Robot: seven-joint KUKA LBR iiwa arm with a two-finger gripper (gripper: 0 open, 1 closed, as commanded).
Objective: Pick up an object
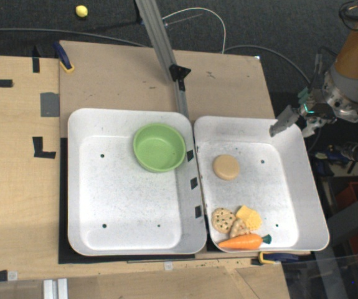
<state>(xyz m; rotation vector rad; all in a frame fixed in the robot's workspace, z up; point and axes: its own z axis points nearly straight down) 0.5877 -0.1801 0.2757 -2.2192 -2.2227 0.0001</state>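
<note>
Wooden table [122, 73] with two shallow white plastic bins: my fingers [289, 121] hover over the right bin's [291, 185] far corner, spread unclear, gripping nothing; round tan biscuit [226, 167] lies mid-bin, reachable.

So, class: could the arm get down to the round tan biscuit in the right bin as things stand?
Probably yes. The biscuit lies alone on bare bin floor, apart from the food pile, and the gripper hovers over that bin's far right corner.
</note>
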